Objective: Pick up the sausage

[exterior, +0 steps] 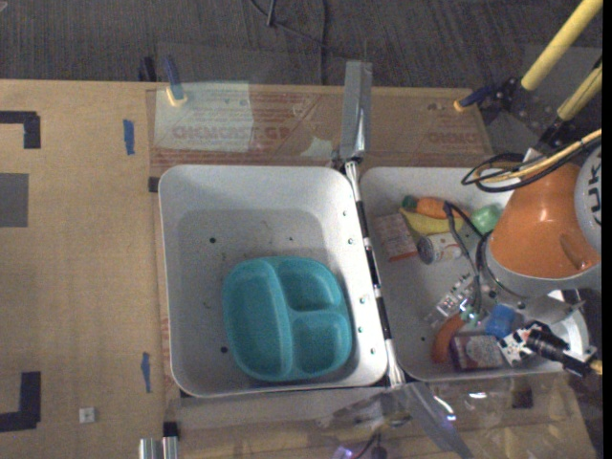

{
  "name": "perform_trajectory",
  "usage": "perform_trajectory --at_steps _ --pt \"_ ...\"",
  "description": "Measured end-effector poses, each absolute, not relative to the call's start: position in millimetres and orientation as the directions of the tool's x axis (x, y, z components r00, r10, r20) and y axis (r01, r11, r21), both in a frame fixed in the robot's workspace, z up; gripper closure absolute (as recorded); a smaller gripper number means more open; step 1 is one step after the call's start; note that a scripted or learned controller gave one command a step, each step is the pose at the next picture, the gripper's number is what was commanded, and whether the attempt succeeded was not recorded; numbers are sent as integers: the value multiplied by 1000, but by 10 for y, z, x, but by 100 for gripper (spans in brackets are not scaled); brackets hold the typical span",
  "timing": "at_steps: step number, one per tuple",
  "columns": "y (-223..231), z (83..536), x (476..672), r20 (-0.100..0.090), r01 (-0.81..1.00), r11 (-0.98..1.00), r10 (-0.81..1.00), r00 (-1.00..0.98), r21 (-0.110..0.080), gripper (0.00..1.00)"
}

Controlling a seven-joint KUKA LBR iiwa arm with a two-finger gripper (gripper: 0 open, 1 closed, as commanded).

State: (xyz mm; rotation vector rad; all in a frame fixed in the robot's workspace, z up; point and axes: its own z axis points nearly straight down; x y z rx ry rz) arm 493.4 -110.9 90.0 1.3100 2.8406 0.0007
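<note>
The cardboard-covered bench bears two white bins; the left bin touches the right bin.

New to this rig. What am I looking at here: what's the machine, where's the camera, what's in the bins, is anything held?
One fixed camera looks down at a slant on two white bins. The grey arm with the orange band reaches in from the right over the right bin. Its gripper is low among the items; I cannot tell its state or whether it holds anything. The left bin holds a teal divided plate. The right bin holds toy food and small packages, including an orange-brown piece, likely the sausage, by the front wall.
</note>
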Motion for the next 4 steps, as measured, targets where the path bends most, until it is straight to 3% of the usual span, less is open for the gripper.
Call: perform_trajectory --at_steps 1,2,3,4 --pt "-1158 1402 4805 -5 454 891 454 -891 2 100" --pt "-1131 890 4811 -4 799 601 800 -601 5 100" --pt "-1028 1353 4795 -2 999 -33 999 33 1 100" --pt "-1026 1352 4795 -1 999 -33 999 33 0 0"
